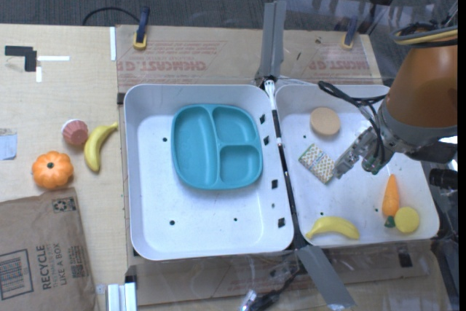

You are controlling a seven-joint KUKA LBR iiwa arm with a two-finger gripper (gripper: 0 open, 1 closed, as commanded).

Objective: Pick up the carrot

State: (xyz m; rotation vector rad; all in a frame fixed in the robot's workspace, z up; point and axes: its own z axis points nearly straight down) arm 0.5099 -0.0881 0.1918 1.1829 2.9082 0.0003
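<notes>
The orange carrot (pixel 391 194) lies in the right bin (pixel 298 186), near its right wall, with its green end pointing down toward a yellow lemon (pixel 406 220). My gripper (pixel 359 162) hangs over the middle of the right bin, up and to the left of the carrot and apart from it. It is open, with nothing between its fingers. One finger (pixel 346 162) reaches close to a green-and-white patterned packet (pixel 317 162).
A tan round biscuit (pixel 325 121) sits at the back of the right bin and a banana (pixel 333 229) at its front. The left bin (pixel 145 178) holds a blue divided plate (pixel 217 146). A pumpkin (pixel 52 170), another banana (pixel 97 146) and a pink cupcake (pixel 75 132) lie on the bench at the left.
</notes>
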